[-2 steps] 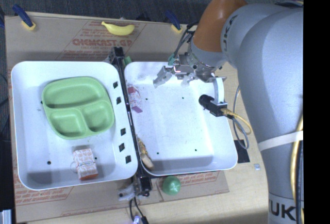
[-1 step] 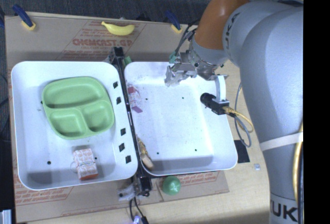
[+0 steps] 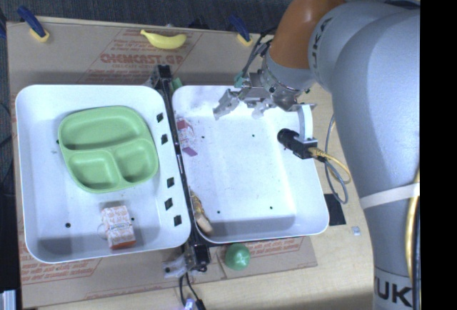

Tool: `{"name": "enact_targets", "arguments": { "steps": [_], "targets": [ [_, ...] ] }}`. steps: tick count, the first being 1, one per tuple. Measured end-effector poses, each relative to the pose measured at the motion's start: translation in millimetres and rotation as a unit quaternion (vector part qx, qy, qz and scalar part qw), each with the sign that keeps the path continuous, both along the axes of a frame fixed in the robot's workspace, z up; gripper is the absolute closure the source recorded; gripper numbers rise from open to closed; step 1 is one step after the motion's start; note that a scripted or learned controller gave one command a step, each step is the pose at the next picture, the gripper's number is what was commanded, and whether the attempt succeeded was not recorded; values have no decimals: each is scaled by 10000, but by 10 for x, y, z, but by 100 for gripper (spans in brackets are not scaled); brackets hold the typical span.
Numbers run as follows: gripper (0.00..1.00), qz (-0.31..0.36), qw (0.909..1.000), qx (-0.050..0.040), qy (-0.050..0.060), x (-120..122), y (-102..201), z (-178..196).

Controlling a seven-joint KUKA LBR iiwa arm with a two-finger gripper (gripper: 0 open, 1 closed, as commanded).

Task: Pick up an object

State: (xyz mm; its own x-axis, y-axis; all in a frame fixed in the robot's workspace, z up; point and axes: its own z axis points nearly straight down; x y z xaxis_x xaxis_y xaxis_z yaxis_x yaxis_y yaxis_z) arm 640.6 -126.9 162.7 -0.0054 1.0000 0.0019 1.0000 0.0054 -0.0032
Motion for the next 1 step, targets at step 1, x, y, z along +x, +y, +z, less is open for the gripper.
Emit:
{"name": "enact_targets", "arguments": {
  "steps": [1],
  "targets": [
    [0, -15, 10000, -18, -19, 161, -816, 513]
  ]
}}
